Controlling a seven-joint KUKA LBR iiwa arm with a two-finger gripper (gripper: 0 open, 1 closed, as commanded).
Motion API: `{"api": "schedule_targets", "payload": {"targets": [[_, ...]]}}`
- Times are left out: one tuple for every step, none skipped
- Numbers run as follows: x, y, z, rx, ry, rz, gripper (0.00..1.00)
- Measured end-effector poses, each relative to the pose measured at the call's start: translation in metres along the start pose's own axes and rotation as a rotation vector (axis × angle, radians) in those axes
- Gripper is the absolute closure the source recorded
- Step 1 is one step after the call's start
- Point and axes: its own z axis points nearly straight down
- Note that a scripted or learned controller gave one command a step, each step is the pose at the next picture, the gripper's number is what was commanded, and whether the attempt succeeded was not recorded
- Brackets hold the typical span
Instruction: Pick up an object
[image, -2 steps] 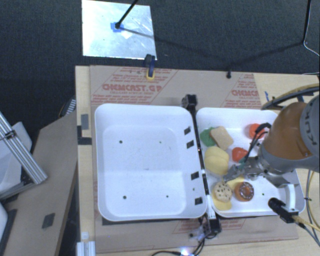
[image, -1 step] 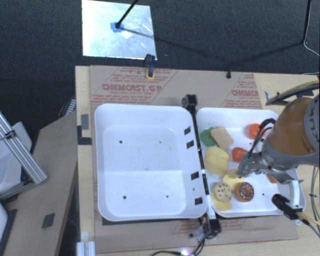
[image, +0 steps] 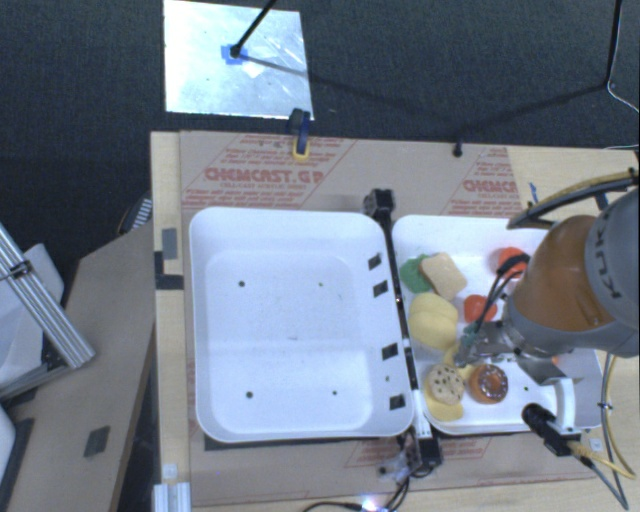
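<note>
**Arm low over the crowded right bin**

You saw two shallow white bins side by side on a brown bench. The left bin (image: 290, 320) sat bare white. The right bin (image: 470, 228) held a cluster of small things: a green piece (image: 413, 272) touching a tan block (image: 443, 272) near the top, a yellow lumpy object (image: 434, 320) below them, a speckled cookie-like round (image: 445, 383) near the front edge, a reddish-brown ring-shaped piece (image: 490, 383) just beside it, and orange-red bits (image: 509, 257) farther back.

The grey arm with its orange band (image: 560, 280) reached in from the right and covered much of that bin. The gripper (image: 468, 348) hung between the yellow object and the cookie-like round, close to both. You could not tell whether its fingers were spread or pressed together, nor whether anything sat between them
</note>
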Motion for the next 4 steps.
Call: {"api": "schedule_targets", "payload": {"targets": [[0.018,0.0,-0.085,0.003,0.005,-0.006,1.0],[0.013,0.084,-0.003,0.007,0.004,-0.006,1.0],[0.07,0.113,-0.1,0.002,0.006,-0.01,1.0],[0.173,0.16,-0.095,0.007,0.01,-0.013,1.0]]}}
